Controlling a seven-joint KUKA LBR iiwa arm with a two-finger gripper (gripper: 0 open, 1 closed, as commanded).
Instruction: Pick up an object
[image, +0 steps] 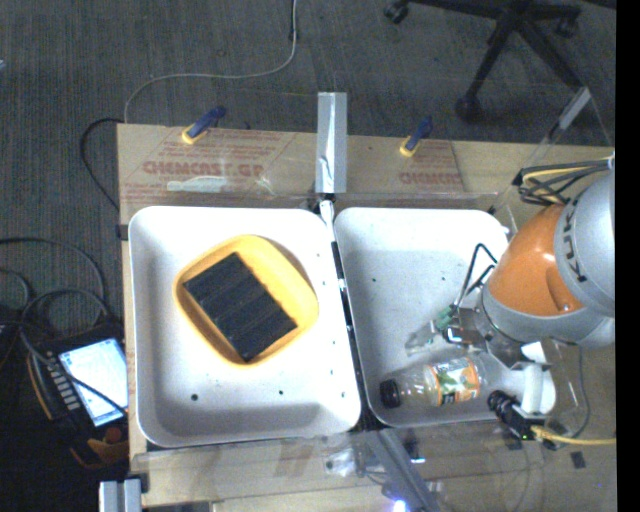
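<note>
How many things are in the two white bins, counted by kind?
Yellow plastic dish with a black ribbed pad in it: 1
Clear plastic bottle with an orange label, lying on its side: 1
Total: 2

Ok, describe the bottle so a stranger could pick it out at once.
Look in the right bin, at its near edge, just below the arm. The bottle lies on its side there, clear plastic with a dark cap pointing left and an orange-and-green label, unlike the yellow dish in the left bin.
</note>
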